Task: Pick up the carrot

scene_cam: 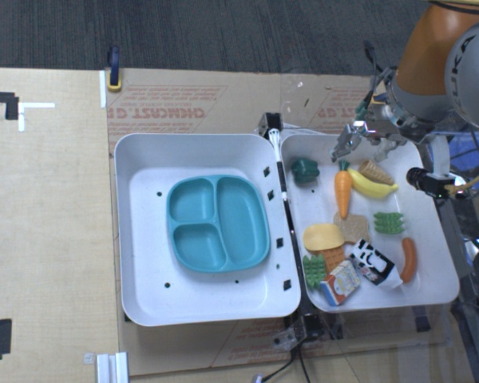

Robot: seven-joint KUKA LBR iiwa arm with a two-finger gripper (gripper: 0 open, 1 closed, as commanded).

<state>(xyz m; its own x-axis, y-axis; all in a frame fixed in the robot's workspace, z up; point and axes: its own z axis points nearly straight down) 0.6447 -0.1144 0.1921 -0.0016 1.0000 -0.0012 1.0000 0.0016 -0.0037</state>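
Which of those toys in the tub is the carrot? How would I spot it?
Look in the right-hand white bin, at its upper middle, just below the gripper. The carrot lies lengthwise beside the yellow banana. It is the plain orange cone with a small green top, tapering downward.

grey arm [455, 62] with orange band, dark cables

teal divided plate [218, 223] in left bin [136, 238] | banana [372, 185], sausage [409, 259], green beans [389, 223] in right bin [443, 282]

Carrot [343, 191] lies left of banana [372, 185].
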